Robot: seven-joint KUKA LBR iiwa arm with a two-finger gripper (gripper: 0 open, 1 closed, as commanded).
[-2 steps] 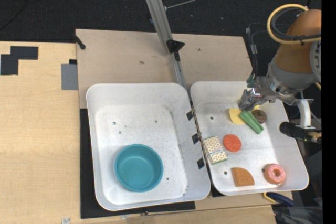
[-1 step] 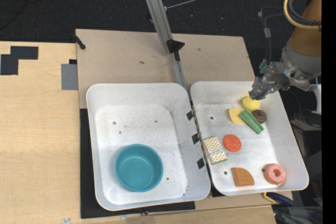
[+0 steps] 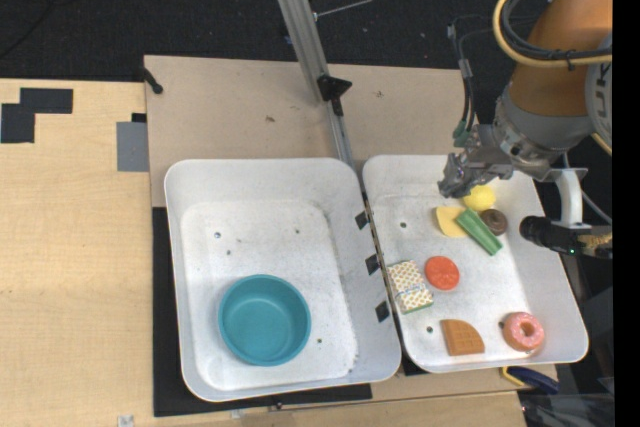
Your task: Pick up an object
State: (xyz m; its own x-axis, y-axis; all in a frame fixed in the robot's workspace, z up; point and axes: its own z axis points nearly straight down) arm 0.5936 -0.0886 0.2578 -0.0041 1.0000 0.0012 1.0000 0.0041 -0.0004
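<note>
Gripper (image 3: 464,177): dark metal, seen low over the right bin (image 3: 560,340)'s far end; finger opening could not be told.
Yellow piece (image 3: 481,197): rounded, smooth, just beside the gripper.
Green stick (image 3: 482,233): long, slanted, near it.
Red disc (image 3: 442,273): flat, round.
Pink doughnut (image 3: 523,331): ringed.
Left bin (image 3: 200,205): a teal bowl (image 3: 264,319) was held.

Even overhead light falls on the bench, and the two white bins (image 3: 270,190) come up bright, close to washed out, with only soft, faint shadows along their walls. The floor behind is nearly black. Everything looks a bit soft and grainy, and small details stay indistinct.
</note>
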